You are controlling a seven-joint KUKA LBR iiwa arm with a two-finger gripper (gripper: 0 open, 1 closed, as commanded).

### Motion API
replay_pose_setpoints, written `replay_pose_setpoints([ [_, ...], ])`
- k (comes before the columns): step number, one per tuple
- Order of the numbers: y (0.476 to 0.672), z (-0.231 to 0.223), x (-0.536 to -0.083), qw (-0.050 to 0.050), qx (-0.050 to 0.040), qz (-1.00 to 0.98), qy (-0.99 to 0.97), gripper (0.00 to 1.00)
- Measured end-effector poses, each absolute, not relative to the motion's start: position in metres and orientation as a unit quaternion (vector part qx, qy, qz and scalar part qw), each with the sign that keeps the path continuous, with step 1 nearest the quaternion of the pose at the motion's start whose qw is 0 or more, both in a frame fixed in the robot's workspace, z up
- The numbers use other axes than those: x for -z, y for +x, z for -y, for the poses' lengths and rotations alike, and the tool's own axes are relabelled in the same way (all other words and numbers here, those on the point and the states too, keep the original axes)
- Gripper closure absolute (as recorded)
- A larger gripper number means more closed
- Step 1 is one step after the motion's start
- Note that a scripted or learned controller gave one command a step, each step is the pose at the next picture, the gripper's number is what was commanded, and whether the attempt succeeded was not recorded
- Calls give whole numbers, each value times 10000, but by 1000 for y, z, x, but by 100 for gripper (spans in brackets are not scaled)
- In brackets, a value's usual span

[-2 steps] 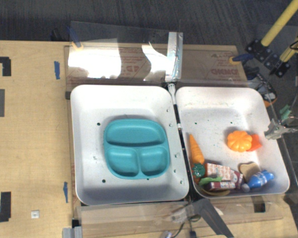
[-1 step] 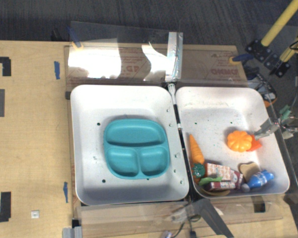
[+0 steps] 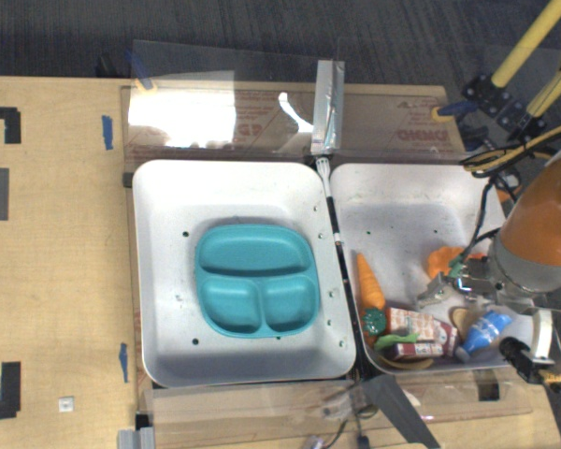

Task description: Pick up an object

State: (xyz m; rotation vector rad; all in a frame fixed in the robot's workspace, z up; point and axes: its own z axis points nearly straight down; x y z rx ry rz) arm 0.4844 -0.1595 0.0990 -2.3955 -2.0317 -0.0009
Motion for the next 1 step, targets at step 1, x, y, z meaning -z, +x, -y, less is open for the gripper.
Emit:
replay_pose_setpoints([
  [1, 544, 182, -92, -65, 45, 6282, -7780, 0],
])
